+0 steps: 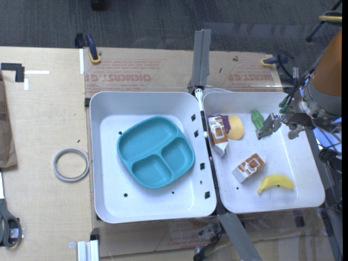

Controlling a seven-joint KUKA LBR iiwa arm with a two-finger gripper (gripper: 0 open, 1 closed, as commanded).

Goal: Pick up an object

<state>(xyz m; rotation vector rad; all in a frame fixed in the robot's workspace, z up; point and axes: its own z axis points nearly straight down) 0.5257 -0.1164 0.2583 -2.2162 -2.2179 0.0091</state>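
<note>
Bench: a pale wooden top is seen at the left; brown cardboard is laid under and behind the two bins.
Floor: dark grey flooring is seen beyond the bench's far edge.
Left bin: a teal divided plate is held in it, lying flat near the middle.
Right bin: several objects are held in it.
Cartons: a small white-and-brown carton lies by the left wall; a second one lies near the middle.
Yellow round object: it is set just beside the first carton, on its right.
Banana: it lies towards the near right of the right bin.
Green object: it is seen near the far wall, just left of the gripper.
Gripper: it is held over the right bin's far right part; the fingers are seen apart, with nothing between them.
Bench clutter: a grey ring lies left of the left bin; clamps are fixed at the cardboard's far edge.
</note>
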